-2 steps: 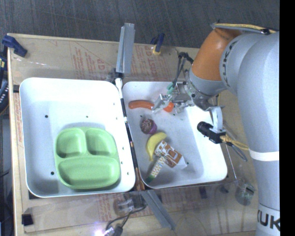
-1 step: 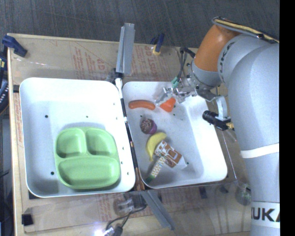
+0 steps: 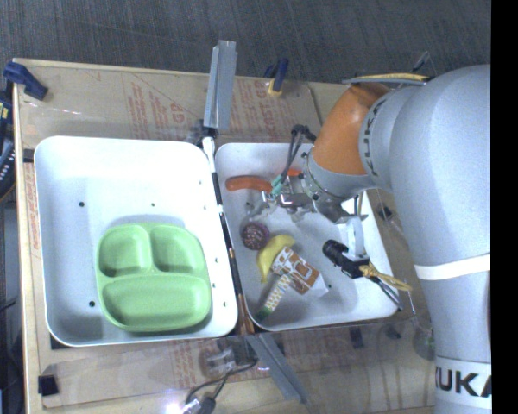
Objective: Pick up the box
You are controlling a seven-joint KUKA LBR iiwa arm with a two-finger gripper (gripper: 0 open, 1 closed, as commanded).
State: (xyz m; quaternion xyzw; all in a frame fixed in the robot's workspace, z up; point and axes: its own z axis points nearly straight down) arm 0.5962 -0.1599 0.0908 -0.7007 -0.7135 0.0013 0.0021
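Camera view, box (image 3: pixel 295 272): small brown-and-white patterned carton, lying tilted on the right bin (image 3: pixel 363 304) floor, touching the banana (image 3: pixel 272 254).
Gripper (image 3: pixel 281 198): low in the same bin's upper part, jaw opening cannot be told, nothing seen held.
Relation: box lies apart, nearer the bin's front.

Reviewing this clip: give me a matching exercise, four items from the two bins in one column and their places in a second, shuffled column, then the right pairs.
Things:
1. green divided tray
2. box
3. banana
4. orange sausage-shaped piece

Places:
A. near the far rim of the right bin, beside the gripper
B. in the left bin, toward its near side
C. middle of the right bin, just right of the banana
D. right bin, between the dark round item and the box

Pairs: 1-B, 2-C, 3-D, 4-A
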